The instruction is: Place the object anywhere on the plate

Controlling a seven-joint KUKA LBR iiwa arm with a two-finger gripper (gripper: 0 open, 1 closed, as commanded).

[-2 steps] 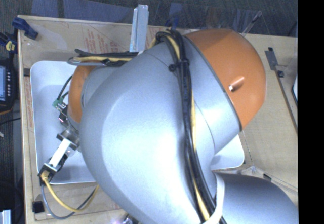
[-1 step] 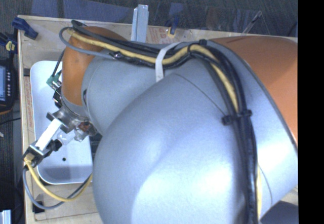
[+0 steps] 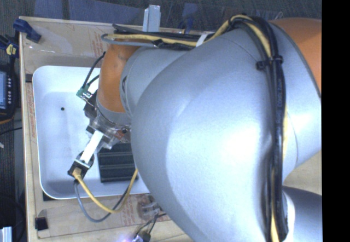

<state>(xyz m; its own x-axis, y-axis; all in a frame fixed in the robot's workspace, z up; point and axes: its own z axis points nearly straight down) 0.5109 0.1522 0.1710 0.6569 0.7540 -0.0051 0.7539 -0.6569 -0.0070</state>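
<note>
- Looking down on a wooden counter (image 3: 65, 44), a large grey robot arm (image 3: 219, 126) reaches in from the right and takes up most of the picture.
- An orange band (image 3: 112, 79) sits above the wrist. Below it the hand (image 3: 112, 138) hangs low over the white bin (image 3: 60, 137) on the left.
- The wrist hides the hand's tip, so I cannot tell whether it is clenched, released or grasping anything.
- A black ribbed block (image 3: 116, 163) lies in the bin just beside the hand, partly under the arm. It may be the object, but that is unclear.
- The arm covers wherever the plate sits, so neither its place nor the object's can be told for certain.
- The bare part of the bin holds a tiny dark speck (image 3: 62, 108).
- Judged from this, the step is a grasp or a lift low in the bin. To do it well, rise straight up and clear the bin wall before carrying sideways. Release only once the hand is low over the plate.
</note>
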